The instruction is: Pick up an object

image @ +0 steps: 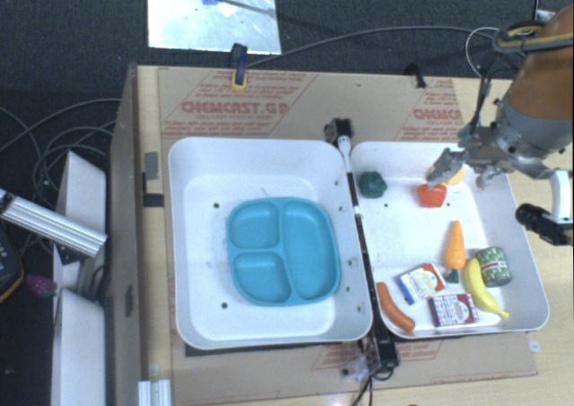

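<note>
Currently: arm enters from the desk's right edge, wrist bent down over the right bin's (538, 306) far side; pincer (446, 167) hangs just above a red object (431, 194), finger state cannot be told. Carrot (456, 246), mid-bin, long axis far-to-near, tip pointing far.

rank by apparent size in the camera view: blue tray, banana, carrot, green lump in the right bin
1. blue tray
2. banana
3. carrot
4. green lump
Banana and carrot look close; that order is unsure.
</note>
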Motion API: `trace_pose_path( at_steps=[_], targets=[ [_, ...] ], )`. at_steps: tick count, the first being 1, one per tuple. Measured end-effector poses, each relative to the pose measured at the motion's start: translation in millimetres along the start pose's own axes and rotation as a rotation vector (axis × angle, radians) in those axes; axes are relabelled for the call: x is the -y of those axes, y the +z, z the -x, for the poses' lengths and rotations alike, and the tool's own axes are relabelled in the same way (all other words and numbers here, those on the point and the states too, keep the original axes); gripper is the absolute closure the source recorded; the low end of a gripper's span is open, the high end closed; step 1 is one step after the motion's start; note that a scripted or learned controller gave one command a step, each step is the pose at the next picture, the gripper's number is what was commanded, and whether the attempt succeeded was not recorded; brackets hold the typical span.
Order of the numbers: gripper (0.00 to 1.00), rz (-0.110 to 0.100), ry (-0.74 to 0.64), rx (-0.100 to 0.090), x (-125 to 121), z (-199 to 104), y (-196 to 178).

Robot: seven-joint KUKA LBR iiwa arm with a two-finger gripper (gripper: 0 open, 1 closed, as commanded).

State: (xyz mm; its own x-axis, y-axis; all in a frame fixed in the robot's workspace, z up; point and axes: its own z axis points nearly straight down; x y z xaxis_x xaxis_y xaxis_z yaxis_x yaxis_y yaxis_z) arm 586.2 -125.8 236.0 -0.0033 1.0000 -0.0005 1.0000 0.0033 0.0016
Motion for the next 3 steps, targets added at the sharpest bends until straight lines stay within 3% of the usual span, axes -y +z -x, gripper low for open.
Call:
trace_pose_path(
  at_steps=[1,2,3],
  targets=[
    [0.0,-0.005,0.002,-0.001,-29.0,20.8,148.2],
    [0.0,0.003,0.002,0.002,-26.5,60.1,78.1],
    [0.0,-0.001,-0.001,-0.001,-42.9,34.0,152.2]
  ],
)
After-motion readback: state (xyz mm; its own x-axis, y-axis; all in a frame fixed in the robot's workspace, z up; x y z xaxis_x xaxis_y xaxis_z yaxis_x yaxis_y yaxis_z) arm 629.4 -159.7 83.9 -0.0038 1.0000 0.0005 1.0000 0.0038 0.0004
